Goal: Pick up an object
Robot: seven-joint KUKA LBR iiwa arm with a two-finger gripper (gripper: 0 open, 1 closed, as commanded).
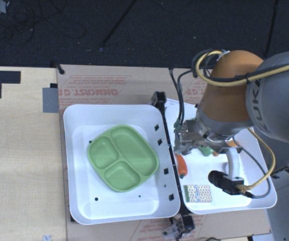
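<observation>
Reaching in from the right, the arm [235, 94] is seen low over the right bin [262, 199], with the gripper [186, 143] close to the bin's left wall. Whether the gripper is apart, together or clamped on anything cannot be told, as the wrist hides it from above. Nothing is seen lifted clear of the bin floor, so the pick is judged not yet done. The approach looks mostly complete; the grasp and lift are left.

The likeliest target is taken to be the orange-red object [182, 165], which lies on the right bin floor just below the gripper in the view and hard against the left wall. Contact between the two cannot be confirmed.

Right bin contents: the orange-red object; a small green piece [205, 151] just beside the gripper, partly covered by the arm; and a patterned packet [198, 193] lying flat near the front edge, apart from the others. More may be hidden under the arm.

Left bin [74, 134] contents: one green plate [122, 157] with three compartments, set at a slant near the middle. Nothing is seen in its compartments.

Both bins are placed side by side on the counter [19, 159], their walls touching.
</observation>
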